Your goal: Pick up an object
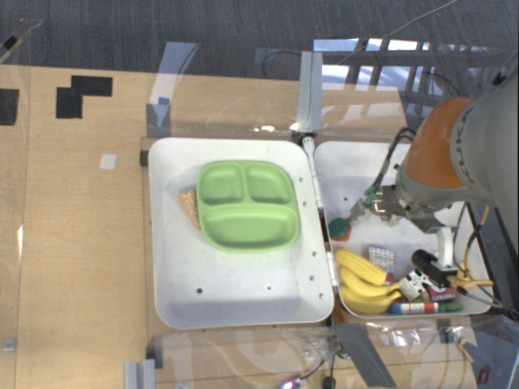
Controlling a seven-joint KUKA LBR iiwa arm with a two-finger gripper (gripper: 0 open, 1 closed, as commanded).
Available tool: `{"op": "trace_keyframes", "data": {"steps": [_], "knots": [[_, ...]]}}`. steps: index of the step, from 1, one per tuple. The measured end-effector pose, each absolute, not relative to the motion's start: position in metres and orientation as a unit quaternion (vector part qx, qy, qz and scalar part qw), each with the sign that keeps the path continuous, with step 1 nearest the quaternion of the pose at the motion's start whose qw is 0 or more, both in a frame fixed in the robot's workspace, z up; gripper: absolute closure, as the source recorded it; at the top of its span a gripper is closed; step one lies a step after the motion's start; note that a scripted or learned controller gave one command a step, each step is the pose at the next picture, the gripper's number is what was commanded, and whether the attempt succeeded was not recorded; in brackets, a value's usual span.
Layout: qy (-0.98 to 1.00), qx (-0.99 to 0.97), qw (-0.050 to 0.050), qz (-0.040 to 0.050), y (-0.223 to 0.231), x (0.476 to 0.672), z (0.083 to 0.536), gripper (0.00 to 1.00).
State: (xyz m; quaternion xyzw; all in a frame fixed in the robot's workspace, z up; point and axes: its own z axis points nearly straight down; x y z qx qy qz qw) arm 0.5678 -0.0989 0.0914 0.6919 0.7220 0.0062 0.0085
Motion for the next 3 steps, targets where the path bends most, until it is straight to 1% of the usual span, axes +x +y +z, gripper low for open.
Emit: {"op": "trace_keyframes", "data": {"steps": [1, 2, 3], "knots": [[0.743, 0.669, 0.008, 0.0057, -0.112, 0.512, 0.092, 0.0], [0.744, 0.668, 0.009, 0.0074, -0.11, 0.515, 0.103, 1.0], [0.736, 0.677, 0.002, 0.0021, -0.066, 0.53, 0.206, 1.0]]}}
